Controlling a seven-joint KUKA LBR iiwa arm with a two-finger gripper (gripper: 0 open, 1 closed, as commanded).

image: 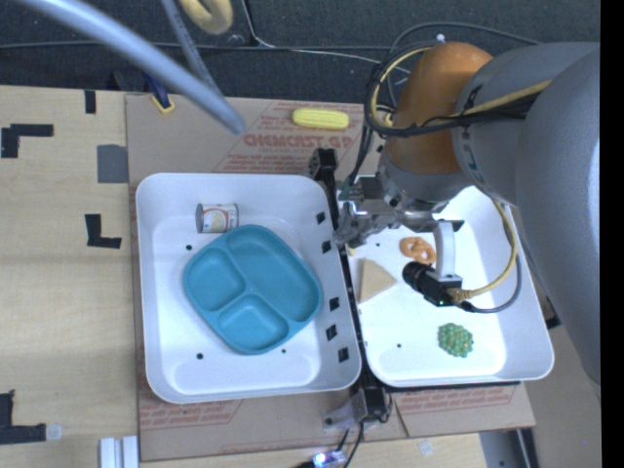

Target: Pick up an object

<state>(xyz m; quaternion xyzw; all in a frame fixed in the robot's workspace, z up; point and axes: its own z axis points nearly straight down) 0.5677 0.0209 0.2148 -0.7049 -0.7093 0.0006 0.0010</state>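
The right bin (526, 354) holds a tan wedge (374, 279), a small orange pretzel (418, 250) and a green bumpy lump (454, 339). My gripper (357, 220) is low over that bin's upper left corner, close to the divider wall, just above the tan wedge and left of the pretzel. The grey arm with its orange band (439, 91) hides the back of the right bin. In the left bin (156, 291) lie a blue divided plate (252, 287) and a small tin can (216, 218) on its side.
A yellow object (320, 118) rests on the cardboard behind the bins. A black connector with a yellow cable (434, 286) hangs from the wrist over the middle of the right bin. A grey pole (127, 42) crosses the top left.
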